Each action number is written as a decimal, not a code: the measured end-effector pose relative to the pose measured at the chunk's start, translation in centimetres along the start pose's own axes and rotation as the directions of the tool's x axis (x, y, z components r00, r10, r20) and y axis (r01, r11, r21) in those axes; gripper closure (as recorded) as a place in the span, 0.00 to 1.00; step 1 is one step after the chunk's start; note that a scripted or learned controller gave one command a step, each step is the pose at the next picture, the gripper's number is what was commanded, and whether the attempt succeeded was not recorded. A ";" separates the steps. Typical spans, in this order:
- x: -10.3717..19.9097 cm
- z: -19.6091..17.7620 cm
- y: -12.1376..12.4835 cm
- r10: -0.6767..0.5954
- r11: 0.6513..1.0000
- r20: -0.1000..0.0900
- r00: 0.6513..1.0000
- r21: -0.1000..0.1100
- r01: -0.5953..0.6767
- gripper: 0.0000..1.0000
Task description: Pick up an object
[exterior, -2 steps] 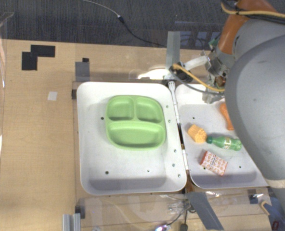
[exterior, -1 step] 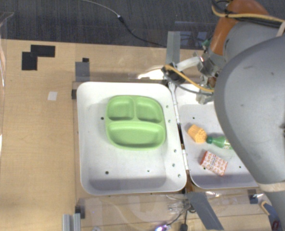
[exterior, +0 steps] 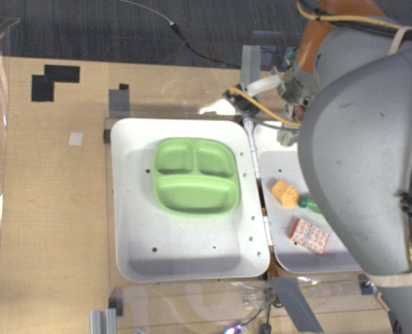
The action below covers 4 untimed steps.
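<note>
From the camera view above, a light wooden table [exterior: 46,207] carries two shallow white plastic bins side by side; the left white bin [exterior: 133,242] holds a lime-green plastic divided plate [exterior: 195,175] with three compartments, two small ones on its far side and one long one on its near side, lying flat near the middle of that bin; the right white bin [exterior: 284,252] touches the left bin along a shared edge, just to the right of the green plate's bin. In the right bin, well to the right of the green plate, lies a small yellow-orange block-shaped object [exterior: 284,193]; just beside it on the right sits a small green piece [exterior: 307,203], partly hidden by the arm; nearer the camera than the yellow object lies a small red-and-white patterned packet [exterior: 309,235], tilted, apart from the yellow object. The large grey robot arm [exterior: 362,152] with its orange band [exterior: 331,9] covers the right part of that bin; its wrist end sits at the far edge of the right bin, beyond the yellow object; whether the claw there is released or clenched I cannot tell. A thin dark cable [exterior: 185,40] runs over the dark floor beyond the table.
</note>
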<state>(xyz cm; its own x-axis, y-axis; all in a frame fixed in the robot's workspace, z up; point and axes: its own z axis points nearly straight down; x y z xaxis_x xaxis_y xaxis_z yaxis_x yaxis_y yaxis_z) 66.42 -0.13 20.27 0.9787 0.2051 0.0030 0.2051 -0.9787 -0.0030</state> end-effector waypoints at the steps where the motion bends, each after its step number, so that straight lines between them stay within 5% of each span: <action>1: -0.1 -0.2 0.1 -0.012 1.000 0.001 1.000 0.001 0.012 1.00; 3: 0.5 -0.3 -3.5 0.002 1.000 0.000 1.000 0.001 -0.002 1.00; 4: 1.4 1.2 -7.2 0.002 1.000 0.000 1.000 0.002 -0.002 1.00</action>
